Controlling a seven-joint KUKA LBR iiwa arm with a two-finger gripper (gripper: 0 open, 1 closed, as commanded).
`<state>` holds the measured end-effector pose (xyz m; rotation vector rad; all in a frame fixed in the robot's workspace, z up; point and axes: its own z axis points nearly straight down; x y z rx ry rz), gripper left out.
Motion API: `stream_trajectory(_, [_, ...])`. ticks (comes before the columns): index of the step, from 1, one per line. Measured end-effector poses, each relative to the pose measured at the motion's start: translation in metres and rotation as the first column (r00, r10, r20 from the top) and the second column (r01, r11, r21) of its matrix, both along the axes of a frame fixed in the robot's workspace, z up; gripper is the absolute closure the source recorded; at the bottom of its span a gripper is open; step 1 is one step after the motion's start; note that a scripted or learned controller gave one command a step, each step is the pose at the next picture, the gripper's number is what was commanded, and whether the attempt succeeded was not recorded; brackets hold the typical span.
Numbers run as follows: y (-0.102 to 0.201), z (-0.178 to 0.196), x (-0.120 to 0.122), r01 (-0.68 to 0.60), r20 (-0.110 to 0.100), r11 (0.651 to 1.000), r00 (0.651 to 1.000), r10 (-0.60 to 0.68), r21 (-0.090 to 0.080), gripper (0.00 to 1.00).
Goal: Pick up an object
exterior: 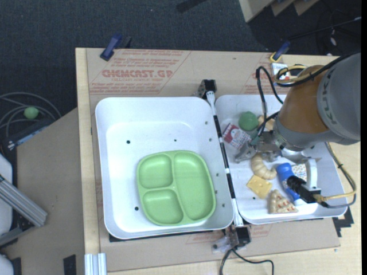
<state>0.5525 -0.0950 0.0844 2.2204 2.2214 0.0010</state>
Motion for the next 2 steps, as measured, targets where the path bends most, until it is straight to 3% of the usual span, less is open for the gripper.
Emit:
stream_trajectory(1, [0.000, 0.010, 0.000, 0.001, 0.002, 1.000, 1.000, -0.001, -0.001, 1.00])
stream_trajectory(2, [0.067, 0.101, 0.050, -0.002, 0.002, 1.000, 1.000, 0.001, 0.001, 1.00])
